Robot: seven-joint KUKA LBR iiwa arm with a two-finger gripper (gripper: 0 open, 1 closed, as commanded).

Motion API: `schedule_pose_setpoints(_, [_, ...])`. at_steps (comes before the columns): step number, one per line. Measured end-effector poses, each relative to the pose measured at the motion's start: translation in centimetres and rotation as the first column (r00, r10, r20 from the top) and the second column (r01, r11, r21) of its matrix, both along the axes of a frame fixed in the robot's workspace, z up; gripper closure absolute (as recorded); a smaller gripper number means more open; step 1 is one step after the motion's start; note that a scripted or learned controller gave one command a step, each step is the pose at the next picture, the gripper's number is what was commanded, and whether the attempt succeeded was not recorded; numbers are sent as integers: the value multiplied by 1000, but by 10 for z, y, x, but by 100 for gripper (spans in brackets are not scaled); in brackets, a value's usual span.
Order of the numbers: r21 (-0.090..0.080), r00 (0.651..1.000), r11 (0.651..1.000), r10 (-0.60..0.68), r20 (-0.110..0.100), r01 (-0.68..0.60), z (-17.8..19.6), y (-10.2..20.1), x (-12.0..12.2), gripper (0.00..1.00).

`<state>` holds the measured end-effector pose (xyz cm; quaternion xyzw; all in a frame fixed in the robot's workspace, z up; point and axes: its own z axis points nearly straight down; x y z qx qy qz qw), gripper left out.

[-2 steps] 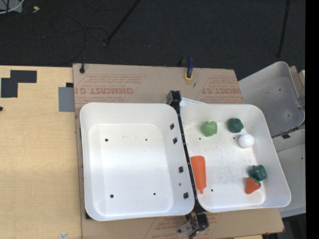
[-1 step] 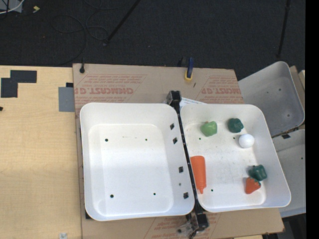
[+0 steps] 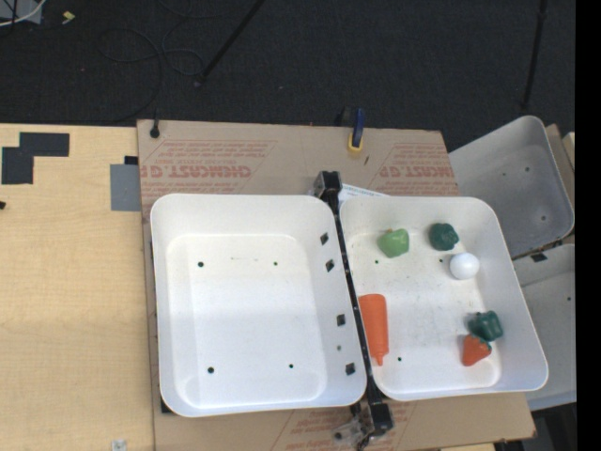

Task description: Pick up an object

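The right bin [image 3: 507,242] holds several small objects. An orange carrot-shaped piece [image 3: 375,327] lies along its left wall. A light green piece [image 3: 394,242] sits toward the back, with a dark green piece [image 3: 443,237] to its right. A white ball [image 3: 463,267] rests just below that dark green piece. Near the right wall a second dark green piece [image 3: 486,326] touches a red-orange piece [image 3: 475,350].
The left bin [image 3: 169,252] stands beside the right one, joined by a black clamp strip [image 3: 340,280]. Both rest on a cardboard sheet [image 3: 244,163] over a wooden bench. A grey metal plate [image 3: 516,177] sits at the far right.
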<state>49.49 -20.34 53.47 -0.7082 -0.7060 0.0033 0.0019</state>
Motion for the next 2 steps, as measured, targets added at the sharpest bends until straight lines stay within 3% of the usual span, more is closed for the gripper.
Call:
schedule_pose_setpoints(1, [1, 1000, 1000, 3, 0, -3, 0, -11, 20, 100])
schedule_pose_setpoints(2, [3, 1000, 1000, 4, -2, -4, 1, 31, -18, 100])
